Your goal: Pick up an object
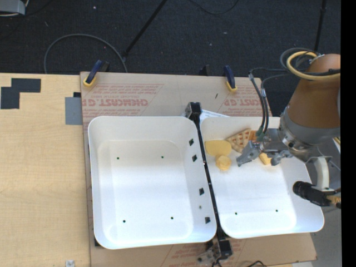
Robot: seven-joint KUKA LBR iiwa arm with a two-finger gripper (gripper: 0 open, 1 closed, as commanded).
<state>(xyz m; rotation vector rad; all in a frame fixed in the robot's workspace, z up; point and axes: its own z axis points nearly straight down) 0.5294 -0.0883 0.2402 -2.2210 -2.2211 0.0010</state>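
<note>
The counter (39,171) is pale wood. A brown board (150,96) with red letters lies flat on it, held at its far edge by two yellow and blue clamps (93,74). Two white bins sit side by side on the board, the left bin (100,149) and the right bin (303,218), touching in the middle.

One piece of lettering can be read: red block print on the brown cardboard sheet (144,93) that lies under the two white bins. It runs along the sheet's 12 o'clock edge, upside down and mirrored from the camera, and looks like "CHEMCAST, G…"; the rest is unclear. Faint red print at the sheet's 6 o'clock edge is too small to read.
</note>
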